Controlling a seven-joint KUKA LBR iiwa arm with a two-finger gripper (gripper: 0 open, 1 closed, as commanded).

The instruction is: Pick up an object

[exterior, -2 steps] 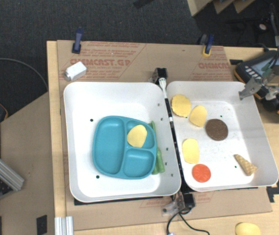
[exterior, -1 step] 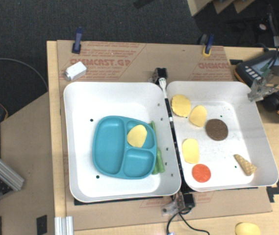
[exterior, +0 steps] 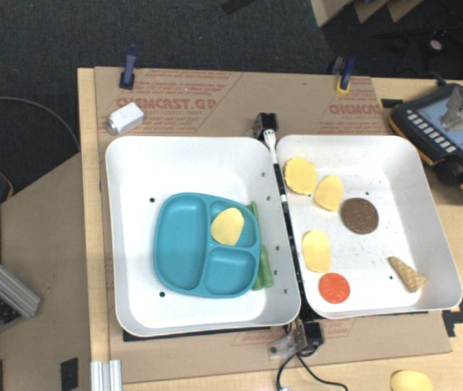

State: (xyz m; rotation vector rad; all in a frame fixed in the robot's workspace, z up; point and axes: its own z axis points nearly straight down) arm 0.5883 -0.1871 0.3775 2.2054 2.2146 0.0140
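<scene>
End effector state impossible to tell; cardboard-topped table [exterior: 215, 96] carrying two white bins [exterior: 133, 169], dark carpet [exterior: 133, 15] beyond.

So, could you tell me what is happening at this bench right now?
Nothing is being handled at this moment. The left bin holds a blue divided plate with a yellow piece in one compartment. The right bin holds three more yellow pieces, a brown disc, a red disc and a small cone, all lying loose and untouched.
</scene>
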